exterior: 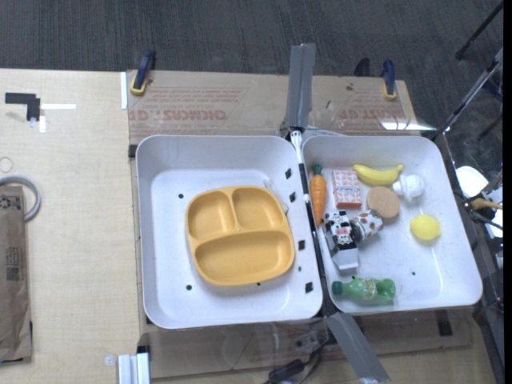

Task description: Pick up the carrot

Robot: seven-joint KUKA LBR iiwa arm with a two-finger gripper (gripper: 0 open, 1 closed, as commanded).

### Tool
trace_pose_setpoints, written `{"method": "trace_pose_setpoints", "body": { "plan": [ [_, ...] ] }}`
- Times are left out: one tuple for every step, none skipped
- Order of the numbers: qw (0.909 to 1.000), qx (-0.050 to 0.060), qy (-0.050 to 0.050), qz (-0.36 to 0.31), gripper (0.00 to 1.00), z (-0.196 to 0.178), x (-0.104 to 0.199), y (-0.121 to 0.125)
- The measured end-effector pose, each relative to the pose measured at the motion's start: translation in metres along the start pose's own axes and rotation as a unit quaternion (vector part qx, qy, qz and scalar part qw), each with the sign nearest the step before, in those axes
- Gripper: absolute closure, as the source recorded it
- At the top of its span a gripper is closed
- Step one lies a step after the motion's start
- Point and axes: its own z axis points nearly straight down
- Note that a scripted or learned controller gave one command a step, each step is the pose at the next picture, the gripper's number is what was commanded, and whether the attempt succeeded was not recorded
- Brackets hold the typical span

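Observation:
An orange carrot (318, 195) with a green top lies lengthwise along the left wall of the right bin (448, 214), its green end pointing to the back. A small pink-and-white box (346, 188) sits just to its right, and a black-and-white cow toy (342, 232) lies just in front of its tip.
The right bin also holds a banana (378, 174), a tan round cookie (383, 203), a white object (410, 186), a lemon (425, 227) and a green bottle (366, 290) near the front wall. The left bin (160, 214) holds a yellow divided plate (238, 235).

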Motion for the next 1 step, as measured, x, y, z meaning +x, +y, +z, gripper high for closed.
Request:
{"method": "trace_pose_setpoints", "body": {
  "plan": [
    [0.9993,-0.001,0.0,0.039,0.0,-0.1366,-0.001,0.0038]
  ]
}}
